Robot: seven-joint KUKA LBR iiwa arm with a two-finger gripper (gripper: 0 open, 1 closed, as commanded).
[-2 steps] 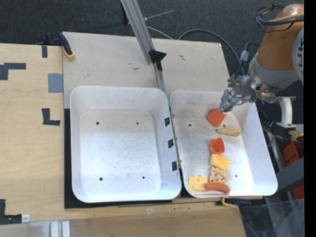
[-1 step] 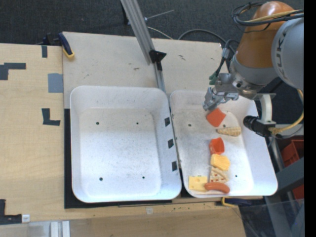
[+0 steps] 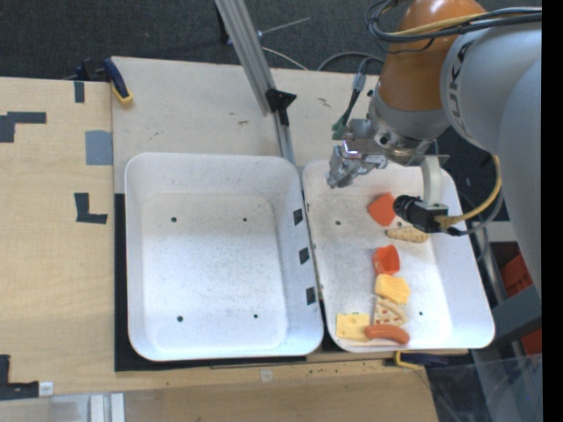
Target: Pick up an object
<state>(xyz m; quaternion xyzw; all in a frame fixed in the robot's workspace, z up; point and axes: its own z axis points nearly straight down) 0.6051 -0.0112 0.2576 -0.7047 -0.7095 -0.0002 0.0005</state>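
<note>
My gripper [image 3: 341, 174] hangs over the far left corner of the right bin [image 3: 457, 310], with nothing seen in it. Toy food lies in that bin, nearer and to the right. An orange-red piece [image 3: 381, 207] is closest to the gripper, about a hand's width to its right. A tan piece [image 3: 407, 233] lies beside a black cable fitting. Further toward the front are a red piece [image 3: 386, 258], a yellow block [image 3: 392, 287], a waffle-like piece [image 3: 384, 310], a pale yellow slab [image 3: 352, 325] and a red sausage [image 3: 387, 333].
The left bin [image 3: 141, 236] stands next to the right one, their rims touching. A slanted metal pole [image 3: 251, 55] rises behind the bins. A blue and yellow clamp [image 3: 117, 79] sits at the bench's far left corner. Cables trail from the wrist over the right bin's far edge.
</note>
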